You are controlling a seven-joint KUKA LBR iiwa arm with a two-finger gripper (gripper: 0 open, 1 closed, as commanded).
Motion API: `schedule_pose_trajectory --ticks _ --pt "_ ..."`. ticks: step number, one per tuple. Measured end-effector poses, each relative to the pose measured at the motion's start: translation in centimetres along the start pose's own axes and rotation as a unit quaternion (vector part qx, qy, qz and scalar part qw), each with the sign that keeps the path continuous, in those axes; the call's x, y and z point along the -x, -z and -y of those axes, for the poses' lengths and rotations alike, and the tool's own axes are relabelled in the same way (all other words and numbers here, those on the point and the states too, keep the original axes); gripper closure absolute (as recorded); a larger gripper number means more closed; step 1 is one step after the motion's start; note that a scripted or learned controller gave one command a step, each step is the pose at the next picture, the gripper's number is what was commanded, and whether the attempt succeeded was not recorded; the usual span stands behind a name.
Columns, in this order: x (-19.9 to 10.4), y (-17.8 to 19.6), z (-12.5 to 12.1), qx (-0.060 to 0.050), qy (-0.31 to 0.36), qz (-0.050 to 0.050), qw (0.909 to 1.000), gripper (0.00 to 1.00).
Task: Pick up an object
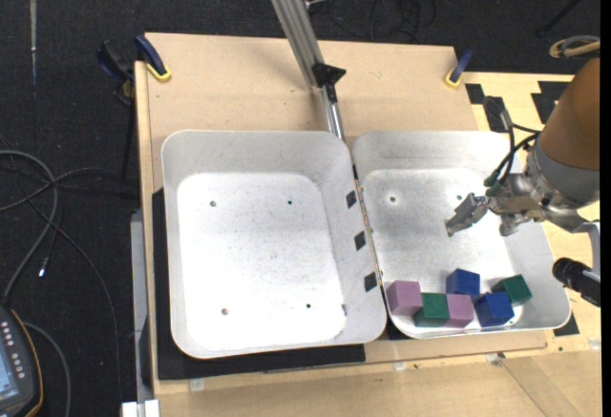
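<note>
camera view | two-finger gripper [465, 215] hangs over the right white bin [420, 157], nothing seen between its fingers; open or shut: cannot tell | small purple, green and blue blocks [458, 301] clustered below it, near the front wall | progress: no pick made, descent and grasp left

Grey arm [563, 172] with orange band, dark cables near the wrist, and seemingly metallic gripper [465, 215]
</note>
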State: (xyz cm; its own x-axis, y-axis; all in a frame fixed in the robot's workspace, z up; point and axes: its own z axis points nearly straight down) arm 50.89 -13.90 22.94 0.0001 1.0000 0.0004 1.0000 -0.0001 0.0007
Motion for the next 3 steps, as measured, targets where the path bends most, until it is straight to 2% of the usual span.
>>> schedule_pose_trajectory --ticks 1,2,3 --pt "1.4 5.9 -3.8 0.004 0.002 0.002 1.0000 0.00" --pt "5.5 -2.5 -8.3 -0.003 -0.001 0.001 1.0000 0.00" --pt "4.1 2.8 -8.4 0.003 0.002 0.001 1.0000 0.00"
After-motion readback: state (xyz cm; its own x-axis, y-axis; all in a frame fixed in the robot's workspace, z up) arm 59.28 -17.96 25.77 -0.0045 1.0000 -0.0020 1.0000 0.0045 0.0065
